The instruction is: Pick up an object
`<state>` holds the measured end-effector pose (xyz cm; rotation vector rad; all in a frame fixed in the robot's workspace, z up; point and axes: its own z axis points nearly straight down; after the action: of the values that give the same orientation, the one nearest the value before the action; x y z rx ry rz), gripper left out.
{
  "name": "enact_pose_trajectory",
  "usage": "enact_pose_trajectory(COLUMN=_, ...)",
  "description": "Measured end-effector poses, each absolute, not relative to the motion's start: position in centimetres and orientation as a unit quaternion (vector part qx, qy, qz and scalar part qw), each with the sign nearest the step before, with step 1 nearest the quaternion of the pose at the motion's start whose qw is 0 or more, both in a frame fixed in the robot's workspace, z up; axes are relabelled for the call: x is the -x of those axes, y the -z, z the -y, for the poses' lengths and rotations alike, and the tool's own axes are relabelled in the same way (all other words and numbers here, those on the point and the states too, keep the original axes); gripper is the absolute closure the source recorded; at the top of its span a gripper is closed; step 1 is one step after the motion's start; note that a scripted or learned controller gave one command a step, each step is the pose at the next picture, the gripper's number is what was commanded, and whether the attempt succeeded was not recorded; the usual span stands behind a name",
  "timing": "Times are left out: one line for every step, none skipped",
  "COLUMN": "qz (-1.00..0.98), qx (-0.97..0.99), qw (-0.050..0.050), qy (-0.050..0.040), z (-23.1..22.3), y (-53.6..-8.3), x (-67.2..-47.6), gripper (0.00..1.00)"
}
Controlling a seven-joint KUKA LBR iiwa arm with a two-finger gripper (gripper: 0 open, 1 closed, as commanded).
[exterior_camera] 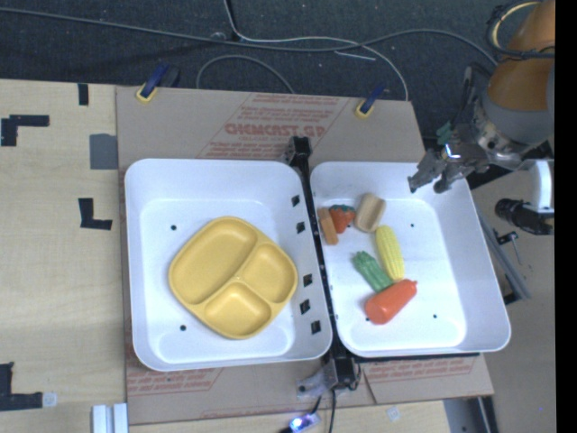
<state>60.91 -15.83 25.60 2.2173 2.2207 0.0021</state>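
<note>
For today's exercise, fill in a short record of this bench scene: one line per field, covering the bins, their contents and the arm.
left bin: holds a yellow divided plate
right bin: holds toy foods
toy foods: corn cob, carrot with green top, tan piece, small orange-red piece
gripper: above the right bin's far right corner, nothing between its fingers
gripper fingers: open
task state: no object picked up yet
</note>
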Motion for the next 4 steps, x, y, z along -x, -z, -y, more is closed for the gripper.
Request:
enact_pose_trajectory(qz=-0.709, qx=-0.706, qw=-0.001, qy=0.0005, z=11.2, y=-25.2, x=-60.1, gripper=1.00)
enact_pose_trajectory(qz=-0.709, qx=-0.705, qw=-0.001, qy=0.0005, z=6.5, y=-25.6, x=-57.9, gripper=1.00)
enact_pose_trajectory(qz=-0.709, qx=-0.705, qw=-0.002, qy=0.0010, z=1.5, y=-24.6, x=-54.9, gripper=1.00)
enact_pose_trajectory(qz=-0.709, qx=-0.705, qw=-0.002, qy=0.0015, z=-3.8, y=-22.8, x=-52.7, gripper=1.00)
